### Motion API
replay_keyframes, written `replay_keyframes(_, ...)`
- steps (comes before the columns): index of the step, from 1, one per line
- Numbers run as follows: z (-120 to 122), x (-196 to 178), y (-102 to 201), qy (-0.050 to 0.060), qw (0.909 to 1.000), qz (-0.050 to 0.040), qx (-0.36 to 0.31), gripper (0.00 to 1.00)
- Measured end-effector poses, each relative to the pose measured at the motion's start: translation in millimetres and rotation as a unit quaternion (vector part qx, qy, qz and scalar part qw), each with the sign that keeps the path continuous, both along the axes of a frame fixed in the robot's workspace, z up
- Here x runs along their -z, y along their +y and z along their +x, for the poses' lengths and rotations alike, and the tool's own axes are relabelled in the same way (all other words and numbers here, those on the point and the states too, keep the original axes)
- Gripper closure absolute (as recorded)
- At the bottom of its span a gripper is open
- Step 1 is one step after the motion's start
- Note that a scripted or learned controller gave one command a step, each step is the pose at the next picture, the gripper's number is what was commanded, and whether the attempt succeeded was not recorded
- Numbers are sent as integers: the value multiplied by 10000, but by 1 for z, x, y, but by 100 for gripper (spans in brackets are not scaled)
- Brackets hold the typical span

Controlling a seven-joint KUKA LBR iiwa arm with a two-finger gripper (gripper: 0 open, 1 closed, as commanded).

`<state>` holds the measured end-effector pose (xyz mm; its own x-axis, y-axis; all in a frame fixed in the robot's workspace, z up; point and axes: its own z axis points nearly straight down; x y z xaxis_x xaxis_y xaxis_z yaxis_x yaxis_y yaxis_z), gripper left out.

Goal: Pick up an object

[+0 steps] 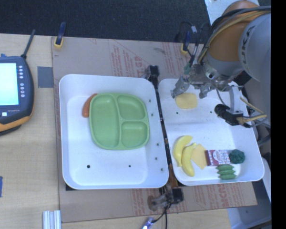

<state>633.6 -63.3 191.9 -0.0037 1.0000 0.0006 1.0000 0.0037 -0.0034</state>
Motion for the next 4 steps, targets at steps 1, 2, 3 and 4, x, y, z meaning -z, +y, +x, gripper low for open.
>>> replay_keyframes(1,22,100,-73,3,10000,-7,6,0)
replay_keyframes(2,22,100,-66,8,10000,0,2,0)
replay_keyframes(3,22,100,-59,14,10000,4,3,0)
replay_keyframes(4,22,100,-61,9,10000,2,7,0)
